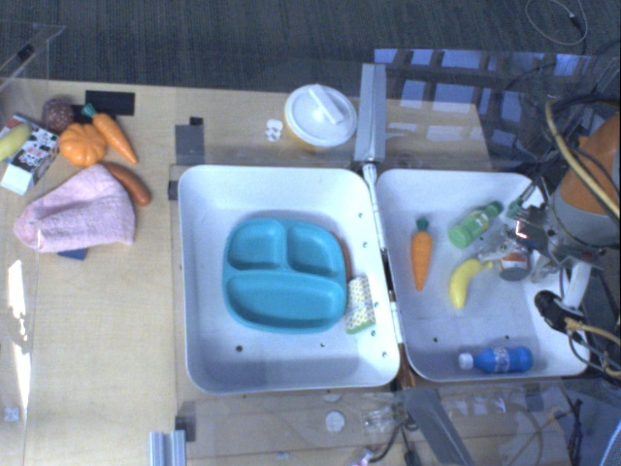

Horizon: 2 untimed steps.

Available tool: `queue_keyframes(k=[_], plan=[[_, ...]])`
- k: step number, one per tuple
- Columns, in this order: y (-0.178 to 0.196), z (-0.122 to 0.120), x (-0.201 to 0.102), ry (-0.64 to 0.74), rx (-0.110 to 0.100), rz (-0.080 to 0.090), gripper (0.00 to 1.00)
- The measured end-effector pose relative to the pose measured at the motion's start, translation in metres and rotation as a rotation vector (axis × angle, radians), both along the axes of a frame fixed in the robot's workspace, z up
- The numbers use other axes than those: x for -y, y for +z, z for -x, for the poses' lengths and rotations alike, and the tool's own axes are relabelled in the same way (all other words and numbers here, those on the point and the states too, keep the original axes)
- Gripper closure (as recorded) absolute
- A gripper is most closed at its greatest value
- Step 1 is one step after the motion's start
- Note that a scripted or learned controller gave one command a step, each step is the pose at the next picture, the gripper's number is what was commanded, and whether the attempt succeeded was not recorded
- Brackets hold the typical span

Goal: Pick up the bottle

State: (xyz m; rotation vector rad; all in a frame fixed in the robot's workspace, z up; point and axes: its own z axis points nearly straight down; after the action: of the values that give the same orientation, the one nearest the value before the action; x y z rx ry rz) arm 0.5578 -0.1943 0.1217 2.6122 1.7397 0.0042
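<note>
Two bottles lie in the right bin [427,352]. A green bottle [474,223] rests tilted near the bin's back, to the right of a toy carrot [421,253]. A blue bottle [501,360] with a white cap lies on its side by the front wall. My gripper [505,249] hangs low at the bin's right side, just right of a yellow banana [464,282] and a little below and to the right of the green bottle. Nothing shows as gripped.
The left bin [204,338] holds a blue divided tray [284,274] with a patterned sponge [360,304] at its right edge. On the bench lie a white lidded bowl [321,116] at the back, and a pink cloth [76,212] with toy vegetables [97,142] at the left. Cables [572,323] trail at the right.
</note>
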Motion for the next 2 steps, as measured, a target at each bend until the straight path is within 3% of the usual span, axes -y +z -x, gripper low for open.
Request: queue_keyframes(k=[1, 2], plan=[[-0.017, -0.079, -0.042, 0.11, -0.003, 0.0, 0.0], [-0.036, -0.102, -0.072, 0.166, -0.042, 0.005, 0.0]])
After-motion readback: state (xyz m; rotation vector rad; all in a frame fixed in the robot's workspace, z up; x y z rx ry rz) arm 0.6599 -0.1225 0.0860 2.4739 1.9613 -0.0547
